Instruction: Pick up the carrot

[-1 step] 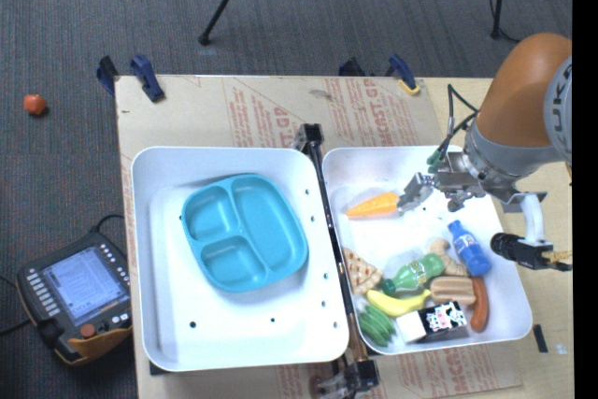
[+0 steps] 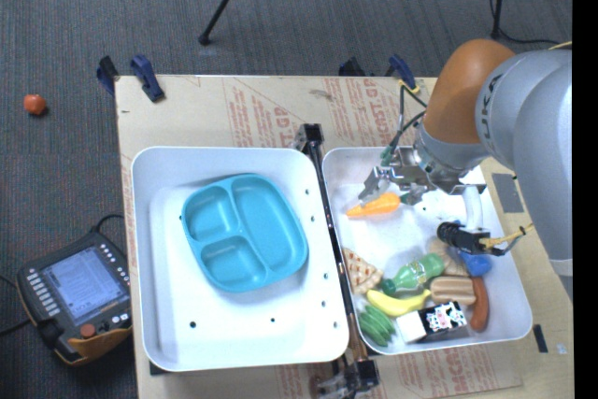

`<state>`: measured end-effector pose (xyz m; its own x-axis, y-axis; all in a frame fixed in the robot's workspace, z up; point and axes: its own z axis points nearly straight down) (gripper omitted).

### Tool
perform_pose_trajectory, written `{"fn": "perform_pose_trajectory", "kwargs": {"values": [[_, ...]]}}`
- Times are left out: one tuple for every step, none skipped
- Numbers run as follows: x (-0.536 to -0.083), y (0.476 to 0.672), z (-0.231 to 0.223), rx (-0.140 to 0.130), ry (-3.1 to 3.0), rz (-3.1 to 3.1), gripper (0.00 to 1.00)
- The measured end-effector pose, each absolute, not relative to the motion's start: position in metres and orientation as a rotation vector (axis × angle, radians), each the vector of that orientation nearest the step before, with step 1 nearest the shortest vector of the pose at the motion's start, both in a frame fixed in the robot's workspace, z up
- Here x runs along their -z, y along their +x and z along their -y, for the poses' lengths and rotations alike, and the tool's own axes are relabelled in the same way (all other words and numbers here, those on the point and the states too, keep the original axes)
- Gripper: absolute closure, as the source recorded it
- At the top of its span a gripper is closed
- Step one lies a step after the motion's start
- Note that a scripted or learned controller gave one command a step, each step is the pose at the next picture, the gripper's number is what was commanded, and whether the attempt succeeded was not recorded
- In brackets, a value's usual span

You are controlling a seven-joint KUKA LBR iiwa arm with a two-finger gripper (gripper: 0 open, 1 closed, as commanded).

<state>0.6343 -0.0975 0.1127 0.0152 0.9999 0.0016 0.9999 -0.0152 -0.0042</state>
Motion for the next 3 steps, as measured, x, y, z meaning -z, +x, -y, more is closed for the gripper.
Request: {"fn": "perform_pose_trajectory", "kwargs": {"values": [[-0.093, 0.647, 0.087, 0.007, -1.92, 2.499, 0.0], [-0.104, 0.648, 0.088, 0.008, -1.927, 2.5, 1.0], [-0.104, 0.648, 0.088, 0.008, -1.928, 2.498, 0.0]]}}
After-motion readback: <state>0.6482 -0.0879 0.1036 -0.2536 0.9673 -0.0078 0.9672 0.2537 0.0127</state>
